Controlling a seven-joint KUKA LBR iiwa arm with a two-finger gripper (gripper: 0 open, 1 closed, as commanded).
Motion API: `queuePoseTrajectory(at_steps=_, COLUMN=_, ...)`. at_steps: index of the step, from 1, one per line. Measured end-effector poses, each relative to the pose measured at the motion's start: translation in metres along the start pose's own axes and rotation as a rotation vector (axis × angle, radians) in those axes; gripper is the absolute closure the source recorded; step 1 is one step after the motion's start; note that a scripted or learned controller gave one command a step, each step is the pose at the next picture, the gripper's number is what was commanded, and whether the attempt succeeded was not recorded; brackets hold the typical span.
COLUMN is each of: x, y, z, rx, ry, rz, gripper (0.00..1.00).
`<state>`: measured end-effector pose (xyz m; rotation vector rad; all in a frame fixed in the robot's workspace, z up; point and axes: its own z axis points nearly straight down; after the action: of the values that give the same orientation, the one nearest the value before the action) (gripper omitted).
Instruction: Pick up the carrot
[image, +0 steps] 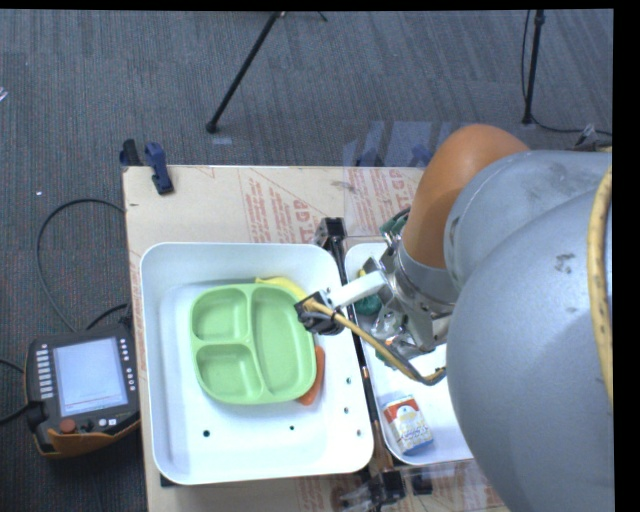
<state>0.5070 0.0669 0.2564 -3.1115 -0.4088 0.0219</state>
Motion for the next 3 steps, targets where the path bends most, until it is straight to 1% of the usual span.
queuePoseTrajectory(at_steps=1, x=0.022, y=-0.004, z=-0.171, rx=-0.001, ry=0.018, rz=0.04, gripper=1.0)
queuePoseTrajectory(at_steps=2, x=0.03, y=-0.033, z=0.055, rx=-0.001, ry=-0.006, rz=-0.066, gripper=1.0)
queuePoseTrajectory(at_steps=3, x=-0.007, y=-0.035, z=0.041, rx=-0.001, ry=0.003, rz=-0.037, gripper=1.0)
